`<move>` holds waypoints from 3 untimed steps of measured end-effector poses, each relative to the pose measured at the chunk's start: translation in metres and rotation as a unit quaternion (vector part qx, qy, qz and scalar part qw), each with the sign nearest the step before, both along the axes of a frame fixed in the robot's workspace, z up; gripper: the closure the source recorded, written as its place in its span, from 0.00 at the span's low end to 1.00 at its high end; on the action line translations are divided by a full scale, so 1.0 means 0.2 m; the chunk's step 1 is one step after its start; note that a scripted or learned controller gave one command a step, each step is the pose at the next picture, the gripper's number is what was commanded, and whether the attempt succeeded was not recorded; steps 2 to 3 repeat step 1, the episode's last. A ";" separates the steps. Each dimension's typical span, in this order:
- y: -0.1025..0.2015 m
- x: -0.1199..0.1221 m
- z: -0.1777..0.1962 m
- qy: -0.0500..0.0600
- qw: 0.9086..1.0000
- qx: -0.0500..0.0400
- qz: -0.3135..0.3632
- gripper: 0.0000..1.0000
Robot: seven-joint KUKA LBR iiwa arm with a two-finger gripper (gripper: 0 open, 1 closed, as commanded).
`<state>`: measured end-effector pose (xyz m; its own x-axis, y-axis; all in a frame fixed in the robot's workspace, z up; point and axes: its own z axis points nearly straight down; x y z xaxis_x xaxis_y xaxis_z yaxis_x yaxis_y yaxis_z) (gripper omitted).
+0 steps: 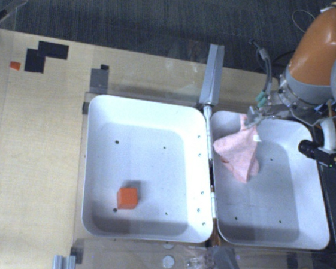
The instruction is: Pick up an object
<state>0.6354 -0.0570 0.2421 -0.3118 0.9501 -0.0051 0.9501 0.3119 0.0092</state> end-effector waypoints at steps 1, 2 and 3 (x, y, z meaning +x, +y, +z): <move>0.08 0.18 -0.28 0.000 0.966 -0.001 0.259 1.00; 0.08 0.18 -0.28 0.000 0.966 -0.001 0.259 1.00; 0.08 0.18 -0.28 0.000 0.966 -0.001 0.259 1.00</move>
